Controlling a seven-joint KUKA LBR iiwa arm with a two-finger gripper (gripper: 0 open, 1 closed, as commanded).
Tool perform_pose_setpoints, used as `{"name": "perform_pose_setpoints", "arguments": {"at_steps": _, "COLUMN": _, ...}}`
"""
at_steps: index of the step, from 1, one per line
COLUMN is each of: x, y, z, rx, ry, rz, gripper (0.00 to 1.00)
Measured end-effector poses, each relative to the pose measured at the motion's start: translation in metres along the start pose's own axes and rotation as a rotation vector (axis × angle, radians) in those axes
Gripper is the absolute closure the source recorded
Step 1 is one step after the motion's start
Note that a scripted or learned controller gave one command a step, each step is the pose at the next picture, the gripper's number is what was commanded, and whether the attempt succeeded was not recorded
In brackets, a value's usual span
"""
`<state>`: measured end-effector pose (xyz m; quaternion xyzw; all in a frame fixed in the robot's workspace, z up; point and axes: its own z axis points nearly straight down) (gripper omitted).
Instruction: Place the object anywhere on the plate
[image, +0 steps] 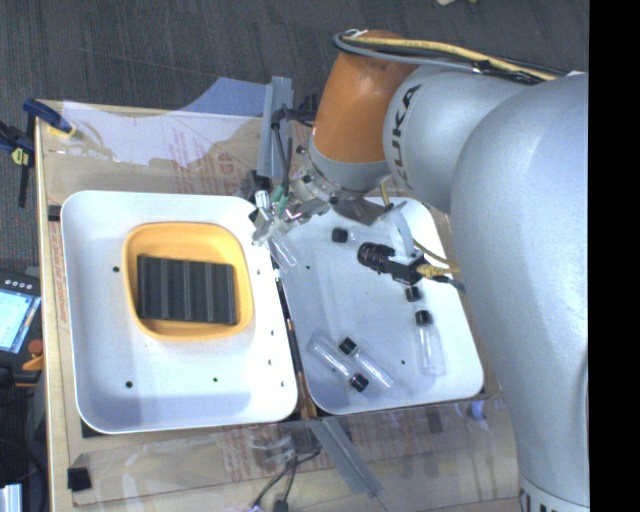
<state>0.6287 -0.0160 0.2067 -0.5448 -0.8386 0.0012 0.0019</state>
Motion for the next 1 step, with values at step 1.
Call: {"name": "perform_pose_setpoints", "arguments": {"at_steps": 1, "x": -0.0003, "y": 0.0000, "z": -0.0002, "rx": 0.000, "ry": -0.001, "rz": 0.001, "gripper": 0.00}}
